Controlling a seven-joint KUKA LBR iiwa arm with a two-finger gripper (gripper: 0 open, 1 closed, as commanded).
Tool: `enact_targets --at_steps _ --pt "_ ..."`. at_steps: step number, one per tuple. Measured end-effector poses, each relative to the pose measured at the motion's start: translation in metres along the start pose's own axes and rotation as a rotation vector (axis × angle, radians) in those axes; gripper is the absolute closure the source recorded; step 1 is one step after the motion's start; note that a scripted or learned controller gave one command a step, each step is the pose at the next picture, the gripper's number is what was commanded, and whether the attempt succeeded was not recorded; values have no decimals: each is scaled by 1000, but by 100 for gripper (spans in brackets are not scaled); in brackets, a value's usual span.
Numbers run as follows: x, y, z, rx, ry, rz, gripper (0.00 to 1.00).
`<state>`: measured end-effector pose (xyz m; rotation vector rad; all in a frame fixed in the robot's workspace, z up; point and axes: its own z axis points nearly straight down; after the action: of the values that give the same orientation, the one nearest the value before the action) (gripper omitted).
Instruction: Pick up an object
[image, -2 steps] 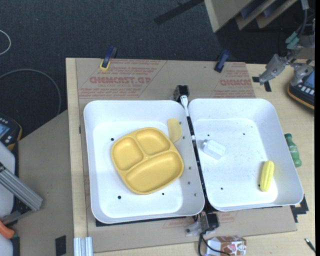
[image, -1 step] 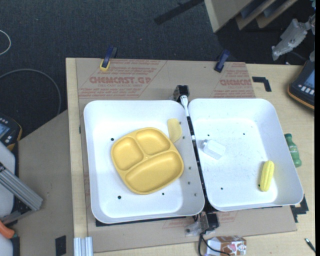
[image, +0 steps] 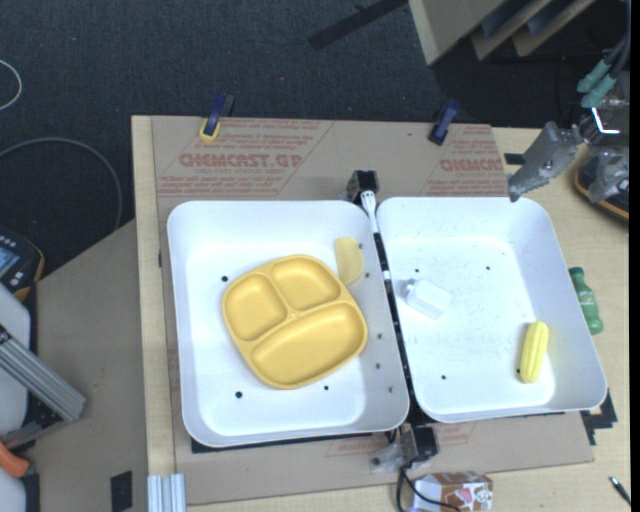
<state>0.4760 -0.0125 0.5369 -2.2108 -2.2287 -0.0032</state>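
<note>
In the left bin (image: 190, 300) lies a yellow divided plate (image: 293, 319), with a small pale yellow piece (image: 349, 260) at its upper right. The right bin (image: 560, 250) holds a yellow corn-shaped object (image: 533, 351) near its right wall. A small white block (image: 428, 297) sits left of that bin's centre. My gripper (image: 528, 178) hangs above the bench just past the right bin's far right corner, away from all the objects. Nothing is seen in it.
A green object (image: 586, 298) lies outside the right bin along its right wall. Clamps (image: 213, 118) (image: 443, 121) hold the cardboard's far edge. A black clip (image: 362, 185) sits where the two bins meet at the back. Equipment (image: 610, 175) crowds the far right.
</note>
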Motion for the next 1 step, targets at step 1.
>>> enact_targets --at_steps 1 --pt "-3 4 -10 -3 -3 7 100"
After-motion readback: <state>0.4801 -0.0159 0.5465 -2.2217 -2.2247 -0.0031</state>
